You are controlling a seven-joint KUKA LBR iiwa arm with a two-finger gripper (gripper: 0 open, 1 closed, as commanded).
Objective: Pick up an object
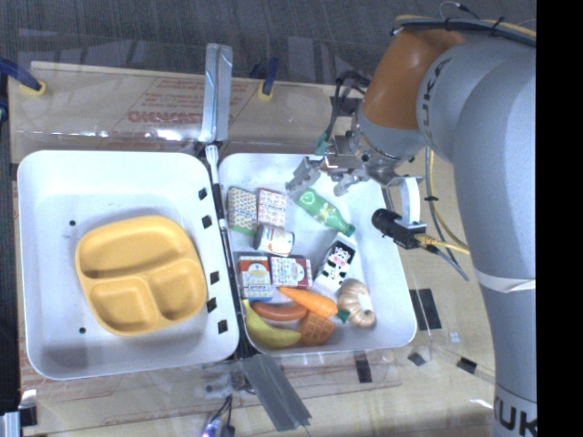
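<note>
The right bin (393,299) holds a pile of toy food. My gripper (324,177) hangs over the bin's back part, its two fingers spread and open with nothing between them. Just below it lies a green bottle (323,209), tilted toward the right, apart from the fingertips. Further front are two small patterned boxes (257,208), a little can (274,239), two flat red-edged packs (273,271), a black-and-white carton (339,259), a carrot (310,300), a banana (269,334) and a garlic bulb (356,304).
The left bin (55,335) carries a yellow divided plate (137,271). A metal bar (217,94) stands at the back between the bins. The grey arm with its orange band (401,80) comes in from the right, and a black cable plug (396,226) sticks out over the right bin's edge.
</note>
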